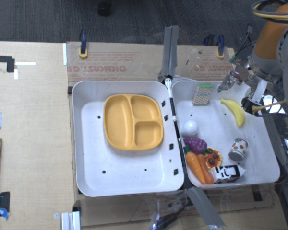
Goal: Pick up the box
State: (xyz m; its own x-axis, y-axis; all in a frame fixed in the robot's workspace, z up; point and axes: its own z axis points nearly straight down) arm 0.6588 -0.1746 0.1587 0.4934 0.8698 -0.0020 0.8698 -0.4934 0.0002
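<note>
Glossy plastic tray (133,121), smooth white bins (86,143)

Lighting's pretty even and bright overall, prob overhead diffuse. Both white bins (81,128) come out clean w/o blowing out, just soft shadows along the inner walls. The yellow tray (133,121) throws a faint shadow underneath, nothing harsh. One real glare spot: a bright white flare at the right edge near the arm (271,37). Floor up top is dim and murky. Pic's a bit soft and low-res, small stuff in the right bin looks mushy, labels unreadable.
</note>
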